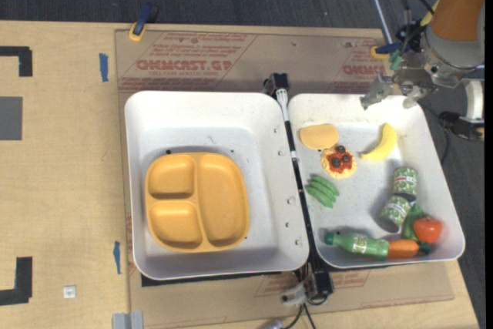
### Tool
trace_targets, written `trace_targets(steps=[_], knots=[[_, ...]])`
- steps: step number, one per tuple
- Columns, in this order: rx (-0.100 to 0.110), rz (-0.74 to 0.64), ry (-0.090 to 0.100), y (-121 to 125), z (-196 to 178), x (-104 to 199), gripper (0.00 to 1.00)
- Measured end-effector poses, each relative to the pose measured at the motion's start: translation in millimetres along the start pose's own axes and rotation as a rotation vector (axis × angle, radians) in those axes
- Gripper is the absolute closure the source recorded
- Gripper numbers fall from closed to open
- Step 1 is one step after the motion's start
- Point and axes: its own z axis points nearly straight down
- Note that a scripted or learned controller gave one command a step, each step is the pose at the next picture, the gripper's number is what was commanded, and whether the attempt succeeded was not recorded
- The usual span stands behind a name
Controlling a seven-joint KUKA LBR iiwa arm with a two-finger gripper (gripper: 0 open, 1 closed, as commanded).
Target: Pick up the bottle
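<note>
The bottle (356,243) is green with a yellow label and lies on its side along the near wall of the right bin (439,166), cap pointing left. My gripper (391,95) hangs over that bin's far edge, well away from the bottle. Its fingers are open with nothing between them. An orange carrot (403,248) touches the bottle's base on the right.
The right bin also holds a banana (381,142), two green cans (400,195), a tomato (427,229), a pea pod (323,190), a small pizza (340,161) and a yellow bread piece (318,136). An orange divided plate (197,199) lies in the left bin (154,115).
</note>
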Motion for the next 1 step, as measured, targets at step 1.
trace_targets(steps=[1], knots=[[0.004, 0.08, 0.001, -84.0, 49.6, 44.6, 0.0]])
